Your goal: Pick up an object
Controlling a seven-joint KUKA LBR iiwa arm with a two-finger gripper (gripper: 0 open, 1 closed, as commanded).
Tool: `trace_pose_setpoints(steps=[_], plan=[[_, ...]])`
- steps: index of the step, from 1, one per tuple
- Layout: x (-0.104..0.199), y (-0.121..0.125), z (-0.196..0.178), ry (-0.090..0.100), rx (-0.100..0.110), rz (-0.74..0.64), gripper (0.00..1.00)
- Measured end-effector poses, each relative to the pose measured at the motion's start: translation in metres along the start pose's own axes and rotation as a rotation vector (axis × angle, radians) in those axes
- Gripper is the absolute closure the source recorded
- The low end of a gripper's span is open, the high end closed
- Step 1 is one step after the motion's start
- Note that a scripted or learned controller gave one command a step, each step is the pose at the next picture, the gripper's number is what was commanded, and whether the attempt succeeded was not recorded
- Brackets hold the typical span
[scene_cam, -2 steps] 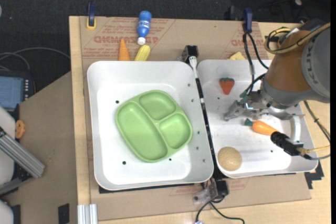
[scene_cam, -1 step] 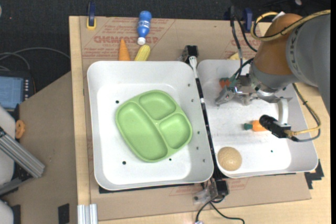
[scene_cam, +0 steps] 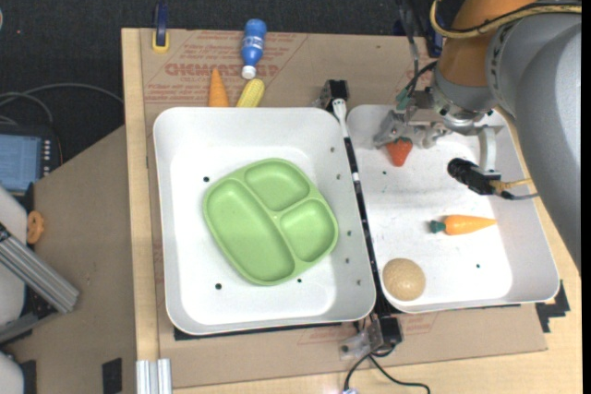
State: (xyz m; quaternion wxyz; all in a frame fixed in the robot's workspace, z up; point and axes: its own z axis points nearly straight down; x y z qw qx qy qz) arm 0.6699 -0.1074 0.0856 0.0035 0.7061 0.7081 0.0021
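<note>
While the arm is being reached in from the right: the wrist is being held low over the right bin's (scene_cam: 517, 286) far left corner.
Gripper (scene_cam: 404, 139): being pointed downward.
Fingers: being closed around a small red object (scene_cam: 399, 152), seemingly; grip uncertain.
Red object: being kept at the bin floor.
Carrot (scene_cam: 462, 223): lying mid-bin.
Tan ball (scene_cam: 404, 278): near corner.
Green divided plate (scene_cam: 269, 220): left bin (scene_cam: 175, 198).
</note>
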Motion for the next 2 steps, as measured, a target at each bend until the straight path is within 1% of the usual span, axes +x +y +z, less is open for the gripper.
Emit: trace_pose_setpoints(steps=[1,2], plan=[[0.0,-0.002,-0.01,0.0,0.003,0.001,1.0],[0.054,-0.079,-0.119,0.005,0.003,-0.002,1.0]])
